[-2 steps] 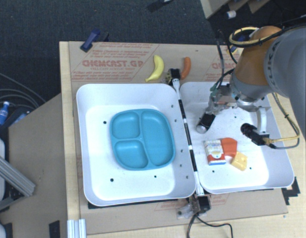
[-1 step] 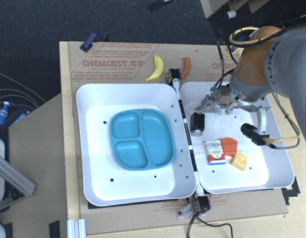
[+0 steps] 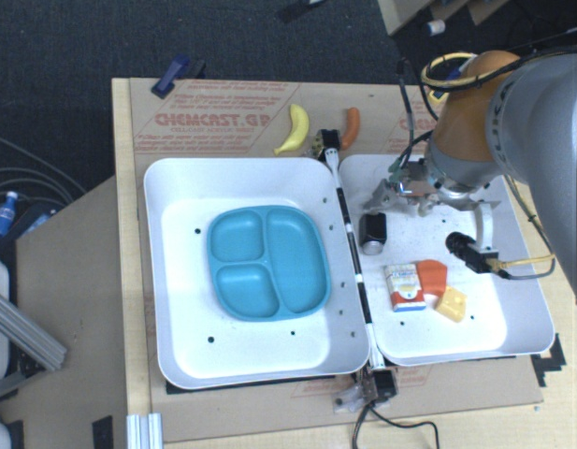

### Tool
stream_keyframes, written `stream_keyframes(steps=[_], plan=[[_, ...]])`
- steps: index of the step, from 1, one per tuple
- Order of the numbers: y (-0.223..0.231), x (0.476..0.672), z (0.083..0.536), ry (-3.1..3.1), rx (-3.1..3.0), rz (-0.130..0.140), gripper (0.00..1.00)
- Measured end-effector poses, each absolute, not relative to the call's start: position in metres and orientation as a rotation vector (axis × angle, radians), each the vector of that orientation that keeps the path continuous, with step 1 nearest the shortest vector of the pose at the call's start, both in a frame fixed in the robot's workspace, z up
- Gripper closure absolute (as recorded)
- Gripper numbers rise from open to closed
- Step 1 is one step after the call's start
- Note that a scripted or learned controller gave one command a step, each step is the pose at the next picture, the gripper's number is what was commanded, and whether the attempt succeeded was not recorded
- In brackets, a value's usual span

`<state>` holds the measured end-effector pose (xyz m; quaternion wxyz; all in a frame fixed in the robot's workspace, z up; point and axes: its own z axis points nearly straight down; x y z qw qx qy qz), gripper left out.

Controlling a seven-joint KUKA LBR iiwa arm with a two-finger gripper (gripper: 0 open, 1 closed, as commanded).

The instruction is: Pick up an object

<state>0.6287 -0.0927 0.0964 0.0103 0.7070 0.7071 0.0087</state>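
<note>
While the gripper [image 3: 393, 187] hung low over the right bin [image 3: 512, 330], its state could not be told. Can [image 3: 372, 231] lay just below-left of it; likely nearest target. Best approach: centre over can, descend straight, clear the divider [image 3: 349, 241].

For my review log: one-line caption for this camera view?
KUKA arm's gripper hovers over the right bin above a dark cylinder; blue divided plate in left bin.
</note>
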Motion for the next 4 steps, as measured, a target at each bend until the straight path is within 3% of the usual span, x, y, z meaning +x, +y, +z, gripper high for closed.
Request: stream_keyframes(steps=[1,2,3,4], plan=[[-0.096,0.639,0.085,2.222,2.219,0.001,0.0],[-0.101,0.56,0.084,2.22,2.223,-0.001,0.0],[-0.1,0.56,0.095,2.22,2.223,0.002,1.0],[-0.031,0.526,0.185,2.224,2.22,0.002,1.0]])
